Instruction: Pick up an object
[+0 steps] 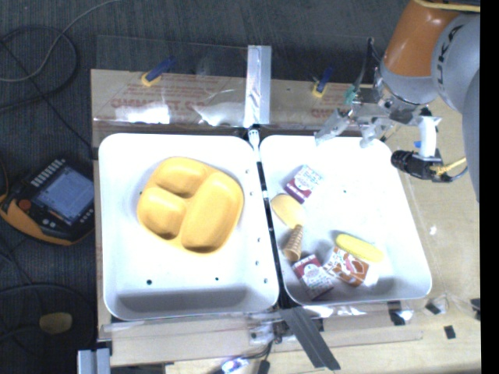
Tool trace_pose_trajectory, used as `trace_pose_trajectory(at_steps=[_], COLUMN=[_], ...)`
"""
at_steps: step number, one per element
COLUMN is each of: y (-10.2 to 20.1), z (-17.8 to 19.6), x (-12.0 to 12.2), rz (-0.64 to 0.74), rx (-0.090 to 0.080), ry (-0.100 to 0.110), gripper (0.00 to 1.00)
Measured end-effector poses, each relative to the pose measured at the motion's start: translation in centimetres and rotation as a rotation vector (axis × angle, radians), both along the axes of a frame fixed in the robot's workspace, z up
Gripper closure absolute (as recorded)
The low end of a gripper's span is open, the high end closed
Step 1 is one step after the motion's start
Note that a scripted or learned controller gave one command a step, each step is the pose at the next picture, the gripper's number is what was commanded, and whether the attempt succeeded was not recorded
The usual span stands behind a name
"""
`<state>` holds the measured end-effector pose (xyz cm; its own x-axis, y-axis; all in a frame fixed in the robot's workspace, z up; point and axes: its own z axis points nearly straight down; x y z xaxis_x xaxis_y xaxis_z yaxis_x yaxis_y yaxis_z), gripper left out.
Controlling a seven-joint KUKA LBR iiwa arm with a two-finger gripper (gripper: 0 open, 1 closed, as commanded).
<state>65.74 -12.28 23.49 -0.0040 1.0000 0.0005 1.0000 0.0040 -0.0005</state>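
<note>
My gripper (346,134) hangs over the back rim of the right bin (398,209), open, with nothing between its fingers. Below it in that bin lie a small purple and white carton (304,182), a pale yellow piece (284,207), a waffle cone (293,243), a red packet (313,276) and a red and white packet with a yellow piece on top (355,260). The carton is the nearest, a little to the front left of the gripper. A large yellow bread-shaped object (189,202) lies in the left bin (125,279).
A metal divider post (258,84) stands at the back between the bins. The grey arm with its orange band (417,37) reaches in from the upper right. A handheld controller (54,201) lies on the floor at the left.
</note>
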Motion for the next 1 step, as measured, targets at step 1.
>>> trace_pose_trajectory(at_steps=[1], y=[2.58], z=[-9.31], x=[-0.16], rz=[0.21], rx=[-0.001], ry=[0.0], gripper=[0.0])
